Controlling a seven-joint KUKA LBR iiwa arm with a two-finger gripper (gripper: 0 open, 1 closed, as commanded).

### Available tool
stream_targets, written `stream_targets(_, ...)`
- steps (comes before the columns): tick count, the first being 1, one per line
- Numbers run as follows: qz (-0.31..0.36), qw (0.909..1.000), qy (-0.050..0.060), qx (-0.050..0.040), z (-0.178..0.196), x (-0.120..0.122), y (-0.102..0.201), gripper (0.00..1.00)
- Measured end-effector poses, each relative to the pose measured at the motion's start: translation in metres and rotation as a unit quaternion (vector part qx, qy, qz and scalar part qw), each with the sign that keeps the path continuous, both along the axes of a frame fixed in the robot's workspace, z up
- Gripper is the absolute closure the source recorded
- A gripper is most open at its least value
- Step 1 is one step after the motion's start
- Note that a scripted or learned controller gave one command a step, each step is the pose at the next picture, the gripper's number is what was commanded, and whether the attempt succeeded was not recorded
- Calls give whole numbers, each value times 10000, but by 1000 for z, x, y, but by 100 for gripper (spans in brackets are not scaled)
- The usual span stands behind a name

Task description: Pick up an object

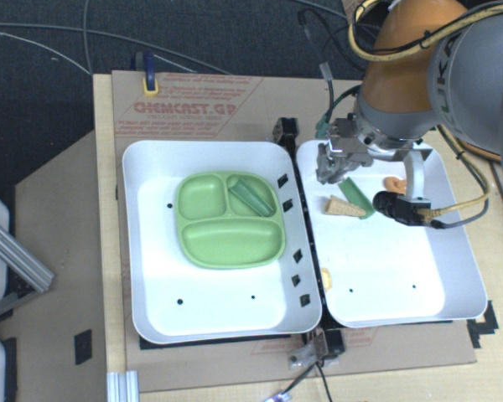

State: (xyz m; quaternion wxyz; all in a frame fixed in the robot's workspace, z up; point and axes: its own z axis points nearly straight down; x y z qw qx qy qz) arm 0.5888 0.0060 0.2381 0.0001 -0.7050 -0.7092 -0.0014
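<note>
The gripper [334, 167] hangs low over the far left part of the right bin [402, 296]; whether it is spread or pinched I cannot tell, and nothing shows held in it. Just beside its tip lie a green stick [355, 197] and a tan wedge [342, 207], touching each other. A small orange piece [393, 182] sits near them. In the left bin [151, 300] a green divided plate [229, 219] carries a green piece [253, 196].
</note>
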Motion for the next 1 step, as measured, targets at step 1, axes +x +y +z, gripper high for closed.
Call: stream_targets(1, 4, 10000, 4, -1, -5, 3, 64, 100)
